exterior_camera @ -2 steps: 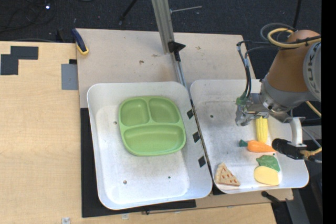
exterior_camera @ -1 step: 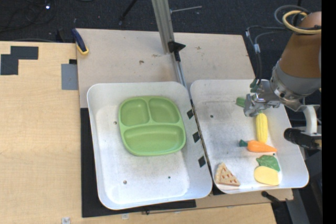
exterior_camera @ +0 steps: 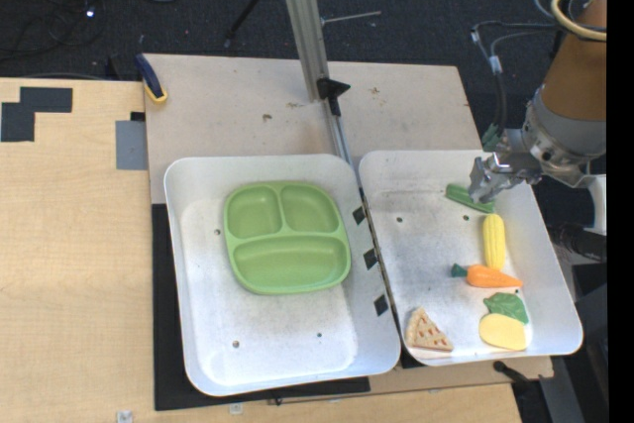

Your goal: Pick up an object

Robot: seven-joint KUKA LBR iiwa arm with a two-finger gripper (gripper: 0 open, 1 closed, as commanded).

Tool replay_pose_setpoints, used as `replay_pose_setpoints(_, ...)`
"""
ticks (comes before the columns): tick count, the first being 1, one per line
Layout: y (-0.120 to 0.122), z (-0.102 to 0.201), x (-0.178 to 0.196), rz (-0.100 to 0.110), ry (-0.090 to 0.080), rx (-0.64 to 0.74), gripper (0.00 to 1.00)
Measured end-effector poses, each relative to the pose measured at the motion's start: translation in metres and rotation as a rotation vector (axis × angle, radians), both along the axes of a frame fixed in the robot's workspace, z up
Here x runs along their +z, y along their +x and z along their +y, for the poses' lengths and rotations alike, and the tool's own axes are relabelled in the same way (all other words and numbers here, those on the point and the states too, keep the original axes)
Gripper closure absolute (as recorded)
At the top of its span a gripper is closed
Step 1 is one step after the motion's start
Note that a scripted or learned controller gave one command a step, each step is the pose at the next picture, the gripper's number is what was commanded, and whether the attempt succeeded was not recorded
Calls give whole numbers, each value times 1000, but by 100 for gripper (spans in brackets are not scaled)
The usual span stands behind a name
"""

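The right bin holds several toy foods: a yellow corn cob, an orange carrot, a yellow lemon with a green leaf, a sandwich wedge and a flat green piece at the back. My gripper hangs over the bin's back right part, directly above the green piece. Its fingertips reach down beside that piece; I cannot tell whether they touch it.
The left bin bears a green divided plate. A metal post rises behind the bins. A blue and yellow tool lies at the bench's back left. Cables hang beside the arm at the right.
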State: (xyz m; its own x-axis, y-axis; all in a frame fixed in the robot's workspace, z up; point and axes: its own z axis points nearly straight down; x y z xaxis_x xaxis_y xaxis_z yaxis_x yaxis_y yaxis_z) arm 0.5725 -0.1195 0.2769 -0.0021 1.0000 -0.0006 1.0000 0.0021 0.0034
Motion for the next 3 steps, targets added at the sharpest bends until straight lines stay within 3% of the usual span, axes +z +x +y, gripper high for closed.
replay_pose_setpoints(3,-4,152,-47,9,2,2,100)
